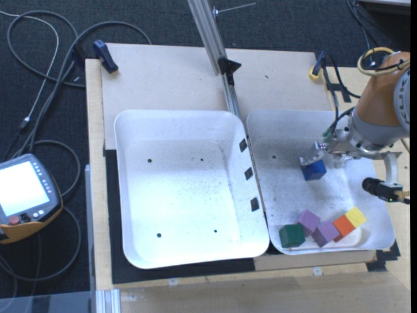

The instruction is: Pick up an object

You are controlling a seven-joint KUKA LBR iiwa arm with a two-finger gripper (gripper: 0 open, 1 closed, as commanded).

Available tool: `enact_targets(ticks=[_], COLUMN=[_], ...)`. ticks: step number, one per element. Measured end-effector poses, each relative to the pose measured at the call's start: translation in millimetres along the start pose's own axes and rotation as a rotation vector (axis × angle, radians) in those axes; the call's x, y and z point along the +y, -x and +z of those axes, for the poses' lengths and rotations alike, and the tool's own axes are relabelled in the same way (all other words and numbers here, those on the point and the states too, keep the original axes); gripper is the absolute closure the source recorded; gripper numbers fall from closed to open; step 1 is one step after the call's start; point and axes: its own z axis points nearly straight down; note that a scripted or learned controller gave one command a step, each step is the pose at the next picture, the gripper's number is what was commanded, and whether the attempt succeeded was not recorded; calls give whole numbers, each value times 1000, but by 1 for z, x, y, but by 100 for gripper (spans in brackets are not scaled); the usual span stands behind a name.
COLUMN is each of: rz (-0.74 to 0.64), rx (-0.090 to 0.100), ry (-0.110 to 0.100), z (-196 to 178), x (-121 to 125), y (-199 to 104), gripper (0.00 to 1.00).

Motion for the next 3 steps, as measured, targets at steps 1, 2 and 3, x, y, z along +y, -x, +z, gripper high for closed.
enact_targets(ticks=[1, 2, 3], rz=[-5, -9, -11], rx=[2, 6, 5], ry=[3, -3, 5], z=[-11, 0, -104], x=[2, -47, -99], y=[-4, -84, -161], gripper=[100, 100, 100])
